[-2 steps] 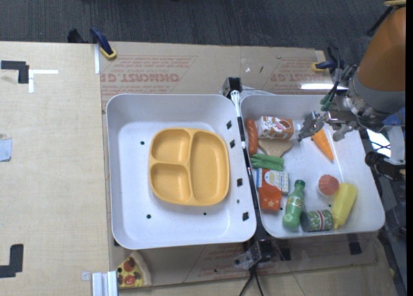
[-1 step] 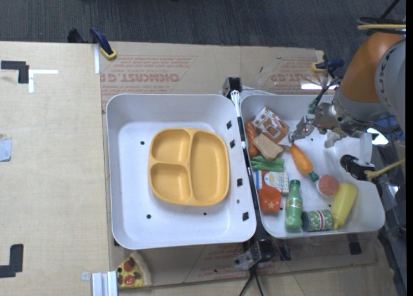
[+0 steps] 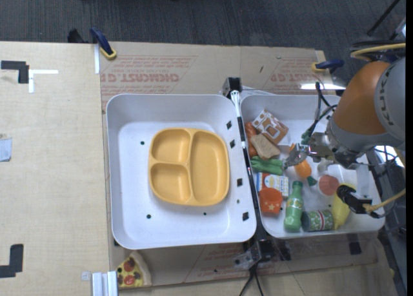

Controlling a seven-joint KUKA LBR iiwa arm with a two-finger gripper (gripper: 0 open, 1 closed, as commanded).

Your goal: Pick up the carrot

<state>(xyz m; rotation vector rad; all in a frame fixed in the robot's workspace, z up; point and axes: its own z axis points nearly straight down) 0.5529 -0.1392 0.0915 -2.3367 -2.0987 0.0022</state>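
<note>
Honestly the big risk is clutter: the carrot [image 3: 251,146] is wedged against the left wall of the right bin [image 3: 371,225], at about 9 o'clock in that bin, with a brown bread-looking piece [image 3: 264,146] touching it on its 3 o'clock side and a printed box [image 3: 269,126] just above. If the claw [image 3: 298,156] drops in there it could easily nudge the bread or scrape the bin wall and close on the wrong thing, or on nothing.

The claw sits near the bin's middle, right beside a small orange ball-like fruit [image 3: 302,170], well off from the carrot toward 3 o'clock. That orange thing is a decoy risk too, same colour. Can't tell if the claw is released or clenched from this angle, and nothing is visibly between it.

Carrot itself: small, orange, mostly hidden, with just a sliver showing. The yellow divided plate [image 3: 189,166] sits alone in the left bin [image 3: 122,178]
</note>
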